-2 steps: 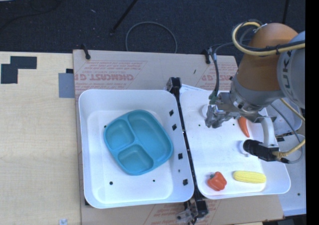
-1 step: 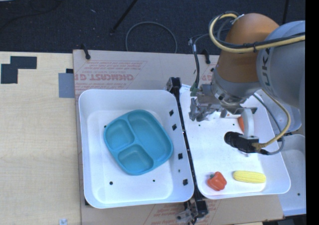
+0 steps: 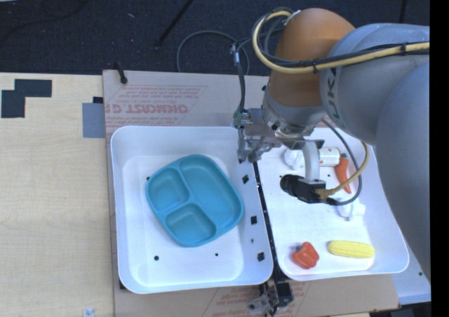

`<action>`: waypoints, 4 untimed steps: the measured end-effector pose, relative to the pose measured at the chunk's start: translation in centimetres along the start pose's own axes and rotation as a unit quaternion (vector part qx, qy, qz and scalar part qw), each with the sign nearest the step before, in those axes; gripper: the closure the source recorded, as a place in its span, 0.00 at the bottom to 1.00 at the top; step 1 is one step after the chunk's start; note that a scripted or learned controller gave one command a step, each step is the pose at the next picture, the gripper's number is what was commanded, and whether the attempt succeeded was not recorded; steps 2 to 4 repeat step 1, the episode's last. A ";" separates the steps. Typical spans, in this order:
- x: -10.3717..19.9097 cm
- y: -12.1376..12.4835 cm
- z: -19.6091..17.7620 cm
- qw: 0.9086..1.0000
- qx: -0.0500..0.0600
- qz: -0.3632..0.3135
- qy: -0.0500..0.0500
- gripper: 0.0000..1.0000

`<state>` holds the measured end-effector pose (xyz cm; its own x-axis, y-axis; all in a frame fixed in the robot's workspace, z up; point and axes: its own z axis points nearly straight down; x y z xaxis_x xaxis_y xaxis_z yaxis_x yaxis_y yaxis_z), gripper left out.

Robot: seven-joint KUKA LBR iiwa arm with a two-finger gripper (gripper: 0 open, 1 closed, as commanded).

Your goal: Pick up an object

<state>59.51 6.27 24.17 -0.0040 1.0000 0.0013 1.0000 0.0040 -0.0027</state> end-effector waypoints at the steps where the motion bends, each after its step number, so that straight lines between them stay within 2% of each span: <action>1: 4.8 2.3 1.3 1.000 0.000 0.000 0.000 1.00; 4: 4.8 2.3 1.3 1.000 0.000 0.000 0.000 1.00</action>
